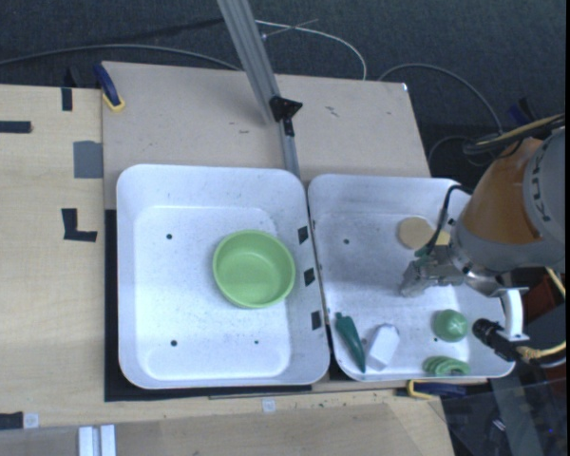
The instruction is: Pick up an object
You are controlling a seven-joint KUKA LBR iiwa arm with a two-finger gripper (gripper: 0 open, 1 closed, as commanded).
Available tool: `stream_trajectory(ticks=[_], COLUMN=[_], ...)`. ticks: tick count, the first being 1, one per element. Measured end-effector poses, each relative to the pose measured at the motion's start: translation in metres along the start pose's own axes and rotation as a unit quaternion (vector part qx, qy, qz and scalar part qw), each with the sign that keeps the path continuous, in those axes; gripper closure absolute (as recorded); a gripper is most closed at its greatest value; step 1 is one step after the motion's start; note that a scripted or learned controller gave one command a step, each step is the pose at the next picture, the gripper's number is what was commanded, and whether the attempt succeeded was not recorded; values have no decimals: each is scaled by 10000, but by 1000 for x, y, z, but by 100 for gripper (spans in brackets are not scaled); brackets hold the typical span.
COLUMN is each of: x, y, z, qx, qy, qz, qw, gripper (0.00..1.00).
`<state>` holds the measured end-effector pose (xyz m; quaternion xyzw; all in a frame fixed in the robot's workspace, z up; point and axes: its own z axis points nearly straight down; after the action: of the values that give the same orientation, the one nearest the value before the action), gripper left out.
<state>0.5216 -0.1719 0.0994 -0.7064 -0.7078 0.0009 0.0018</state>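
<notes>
My gripper (418, 281) is down in the right bin (361, 207), near its middle. A tan round disc (414, 231) lies just behind it, and a green rounded object (449, 326) sits just in front and to the right. Along the bin's front edge lie a dark green elongated piece (350, 340), a small white block (383, 343) and a flat green ribbed piece (445, 366). None of these is visibly touching the gripper. The arm's grey and orange wrist (503, 207) hides the bin's right side.
The left bin (152, 255) holds a light green bowl (254, 268) near its centre. A grey metal pole (252, 46) slants down from the top to the seam between the bins. Cables run over the dark floor behind the bench.
</notes>
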Motion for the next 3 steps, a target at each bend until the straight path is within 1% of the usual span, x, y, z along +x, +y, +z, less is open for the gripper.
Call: stream_trajectory(ticks=[1,2,3], x=[-8,-5,-1], y=[7,14,18], z=[-52,-97,-159], qx=[-32,-36,-49], qy=[-14,-14,-19], qz=[6,0,-3], qw=[10000,10000,10000], gripper=[100,100,100])
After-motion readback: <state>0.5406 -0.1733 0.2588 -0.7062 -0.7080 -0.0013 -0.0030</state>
